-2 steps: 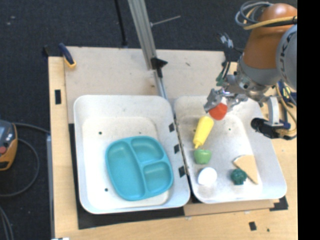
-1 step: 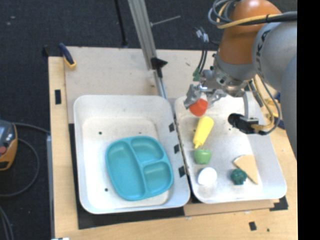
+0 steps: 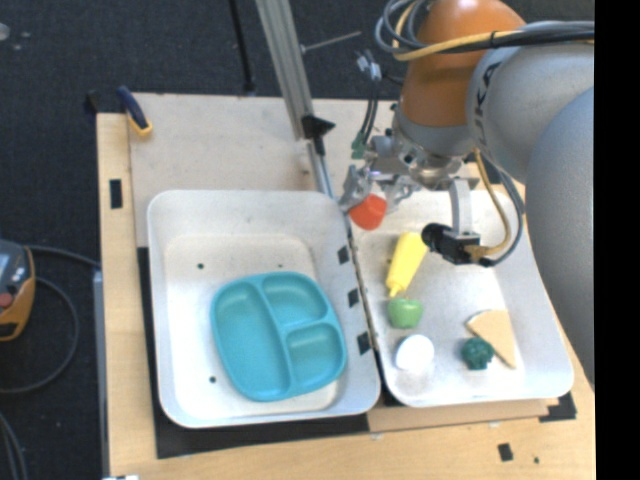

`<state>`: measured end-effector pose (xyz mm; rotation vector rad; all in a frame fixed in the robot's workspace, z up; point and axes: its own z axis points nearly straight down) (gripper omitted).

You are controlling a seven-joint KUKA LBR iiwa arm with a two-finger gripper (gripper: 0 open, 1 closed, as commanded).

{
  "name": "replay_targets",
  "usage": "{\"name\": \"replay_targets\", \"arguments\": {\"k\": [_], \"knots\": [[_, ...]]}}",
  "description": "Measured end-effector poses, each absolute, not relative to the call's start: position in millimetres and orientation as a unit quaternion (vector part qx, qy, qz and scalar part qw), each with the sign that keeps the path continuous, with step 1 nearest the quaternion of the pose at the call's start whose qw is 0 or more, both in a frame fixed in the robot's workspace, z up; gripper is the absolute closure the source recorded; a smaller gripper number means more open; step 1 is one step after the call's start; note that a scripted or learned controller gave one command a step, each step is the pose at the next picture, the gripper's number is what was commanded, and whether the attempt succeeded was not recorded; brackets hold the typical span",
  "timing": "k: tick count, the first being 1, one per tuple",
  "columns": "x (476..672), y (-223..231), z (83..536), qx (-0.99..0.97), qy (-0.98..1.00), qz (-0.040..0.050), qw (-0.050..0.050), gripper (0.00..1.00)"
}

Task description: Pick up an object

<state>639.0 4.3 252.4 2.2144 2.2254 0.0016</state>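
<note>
gripper (image 3: 372, 190) over red obj (image 3: 367, 212), R bin (image 3: 545, 308)

arm (image 3: 540, 78): cut off at right edge | gripper (image 3: 375, 190): fingers too small/cluttered to tell | red object (image 3: 368, 212): top hidden under gripper, identity unclear | right bin (image 3: 545, 313): far wall hidden by arm | orange device (image 3: 12, 288): cut at left edge

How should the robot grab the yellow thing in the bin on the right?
Probably across the wide upper body of the yellow bottle, coming straight down from above. It lies flat on the right bin floor, slanted, its narrow tip pointing toward the green apple. Fingers either side of its long axis would fit best.
</note>
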Motion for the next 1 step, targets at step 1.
{"name": "replay_targets", "arguments": {"k": [1], "knots": [[636.9,64.3,254.2,0.704,0.710,0.0013,0.001,1.00]]}}
